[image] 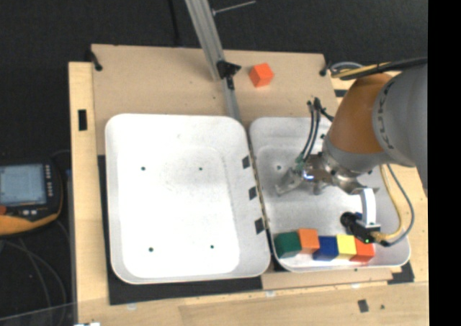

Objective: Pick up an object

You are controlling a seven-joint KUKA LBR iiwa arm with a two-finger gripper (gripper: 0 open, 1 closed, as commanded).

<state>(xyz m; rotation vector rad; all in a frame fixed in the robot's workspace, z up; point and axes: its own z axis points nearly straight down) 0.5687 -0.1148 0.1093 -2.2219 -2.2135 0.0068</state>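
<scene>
Item: pincer (288, 182), jaw state we cannot tell, low in right bin (270, 134); blocks (324, 245) lie just nearer along the front wall; we advise approaching one end block squarely.

Bright bins, dark floor, a soft picture

Light falls from above and makes the left white bin (176, 195) and the right white bin (281, 145) glow so much that their surfaces look washed out. The floor around the bench (166, 80) is very dark. Shadows are thin and faint. The whole picture is a little fuzzy and grainy, with soft edges.
</scene>
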